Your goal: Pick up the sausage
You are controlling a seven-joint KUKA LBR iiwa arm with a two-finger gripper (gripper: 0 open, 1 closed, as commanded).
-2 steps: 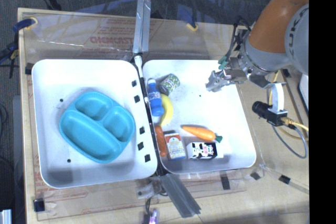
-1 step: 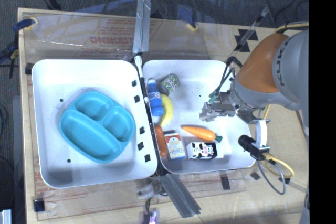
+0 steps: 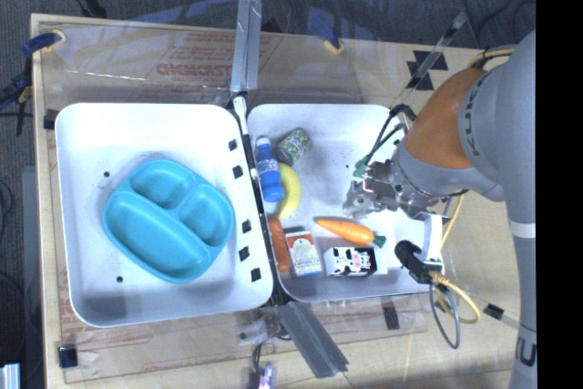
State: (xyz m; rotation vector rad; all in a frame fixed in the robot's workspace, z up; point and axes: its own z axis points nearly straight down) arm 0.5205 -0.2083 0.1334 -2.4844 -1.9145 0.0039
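While the sausage lies untouched against the right bin's left wall, you are in the approach step. The gripper hovers low in that bin; its state cannot be told from here. Just beside it, toward the front, lies the carrot, then the cow-print carton and the juice box. Farther left sit the banana, the blue bottle and the can. Next, you likely need to cross left past the carrot and juice box, then descend beside the wall.
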